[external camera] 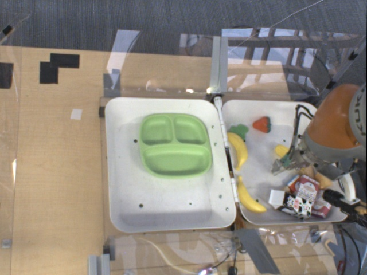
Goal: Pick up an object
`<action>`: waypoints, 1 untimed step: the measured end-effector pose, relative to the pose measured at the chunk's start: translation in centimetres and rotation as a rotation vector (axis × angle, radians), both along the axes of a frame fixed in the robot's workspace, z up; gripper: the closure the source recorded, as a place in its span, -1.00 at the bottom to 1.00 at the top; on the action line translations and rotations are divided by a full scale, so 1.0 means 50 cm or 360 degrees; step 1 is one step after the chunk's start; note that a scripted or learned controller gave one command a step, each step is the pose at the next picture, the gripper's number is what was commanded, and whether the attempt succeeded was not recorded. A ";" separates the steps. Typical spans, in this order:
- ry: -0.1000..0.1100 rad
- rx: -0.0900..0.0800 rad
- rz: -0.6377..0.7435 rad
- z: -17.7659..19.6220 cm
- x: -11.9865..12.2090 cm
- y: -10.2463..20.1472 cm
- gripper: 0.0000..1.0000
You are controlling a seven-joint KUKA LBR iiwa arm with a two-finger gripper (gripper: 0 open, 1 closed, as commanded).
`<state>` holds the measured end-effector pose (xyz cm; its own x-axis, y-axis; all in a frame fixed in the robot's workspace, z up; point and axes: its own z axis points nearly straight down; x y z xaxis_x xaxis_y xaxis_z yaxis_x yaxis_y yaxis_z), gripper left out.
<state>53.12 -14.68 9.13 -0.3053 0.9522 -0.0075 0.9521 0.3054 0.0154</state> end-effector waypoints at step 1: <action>-0.0001 0.0003 -0.0180 -0.002 0.124 0.029 1.00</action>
